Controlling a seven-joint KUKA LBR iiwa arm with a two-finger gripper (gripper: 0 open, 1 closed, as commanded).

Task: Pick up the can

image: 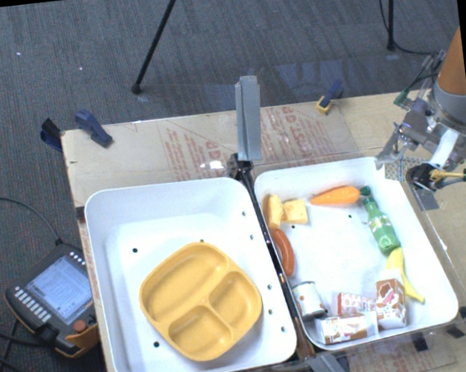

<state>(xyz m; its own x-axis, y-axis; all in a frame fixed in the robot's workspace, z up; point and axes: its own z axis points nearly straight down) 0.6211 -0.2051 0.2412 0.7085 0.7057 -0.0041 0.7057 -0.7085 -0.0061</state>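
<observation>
The task seems at its start: the gripper hangs above the desk just outside the right bin, at its far corner, open or closed I cannot tell, and must next cross to the can lying by this bin's near left wall.
</observation>
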